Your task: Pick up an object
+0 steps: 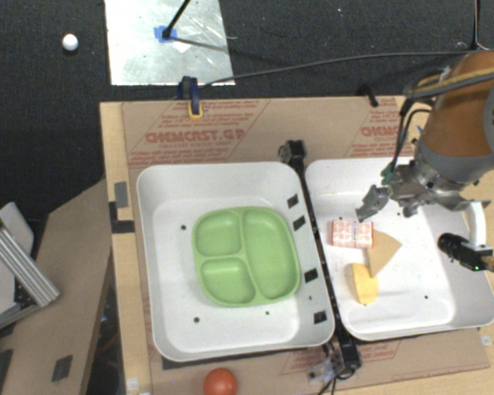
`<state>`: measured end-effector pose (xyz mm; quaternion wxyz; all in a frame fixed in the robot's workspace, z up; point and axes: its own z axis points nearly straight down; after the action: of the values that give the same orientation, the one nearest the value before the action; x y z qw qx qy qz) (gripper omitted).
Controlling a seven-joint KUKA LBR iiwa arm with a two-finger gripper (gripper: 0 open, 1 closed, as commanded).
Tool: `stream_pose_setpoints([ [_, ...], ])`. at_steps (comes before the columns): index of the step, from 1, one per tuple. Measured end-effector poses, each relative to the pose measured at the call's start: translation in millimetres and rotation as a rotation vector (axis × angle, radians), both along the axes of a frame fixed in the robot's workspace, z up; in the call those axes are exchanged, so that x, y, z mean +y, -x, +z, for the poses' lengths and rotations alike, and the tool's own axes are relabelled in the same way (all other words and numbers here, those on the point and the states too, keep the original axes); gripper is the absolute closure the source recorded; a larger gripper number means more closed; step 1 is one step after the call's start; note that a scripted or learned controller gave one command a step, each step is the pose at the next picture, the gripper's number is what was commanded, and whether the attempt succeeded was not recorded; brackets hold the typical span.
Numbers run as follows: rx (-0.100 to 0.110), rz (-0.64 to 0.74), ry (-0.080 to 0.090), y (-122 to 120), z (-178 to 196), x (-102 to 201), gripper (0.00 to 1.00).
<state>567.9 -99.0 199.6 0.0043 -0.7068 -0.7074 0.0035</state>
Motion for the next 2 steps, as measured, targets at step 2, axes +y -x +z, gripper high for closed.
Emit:
stream_pose_setpoints([
  [2, -0.009, 0.000, 0.001, -3.4, -35.9, -3.4, 0.00],
])
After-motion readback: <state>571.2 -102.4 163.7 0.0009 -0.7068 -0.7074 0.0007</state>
